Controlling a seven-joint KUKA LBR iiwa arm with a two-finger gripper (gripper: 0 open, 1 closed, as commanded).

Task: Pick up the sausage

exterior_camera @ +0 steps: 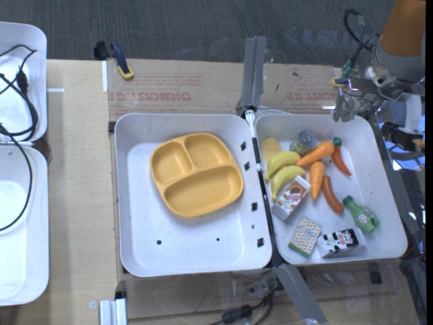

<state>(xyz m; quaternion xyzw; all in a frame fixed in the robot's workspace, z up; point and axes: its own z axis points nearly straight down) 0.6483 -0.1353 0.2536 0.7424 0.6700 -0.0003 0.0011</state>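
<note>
At the gripper (348, 108): hangs over the far right corner of the right bin (396, 239), just at the rim, with nothing seen in its grasp. Cannot tell how wide it stands, since cables and the wrist body blur it.

Nearest below it: a carrot (315, 154) lying aslant, and a thin red-orange stick (342, 163) just beside that. Further toward the near side, a second carrot (316, 179), and touching or almost touching its right flank, the sausage (331, 194), reddish, short and rounded, lying slantwise about mid-bin. Well apart from the gripper, then, with the approach not yet begun.

Around the sausage: a green bottle (360, 216) near its lower end, a small printed carton (292, 197) beyond the second carton-side carrot, two bananas (284, 168) further left, a patterned box (304, 236) and a black-and-white carton (338, 242) along the near wall. In the left bin (135, 242), a yellow divided plate (196, 175).

Likely trouble: mistaking one of three lookalike orange sticks for the target, given similar colour and shape. Closing across both sausage and neighbouring carrot, given so little gap between them. Slipping off a smooth round body if gripped along its length rather than across. Nudging the bottle on the way down and rolling the sausage aside.
</note>
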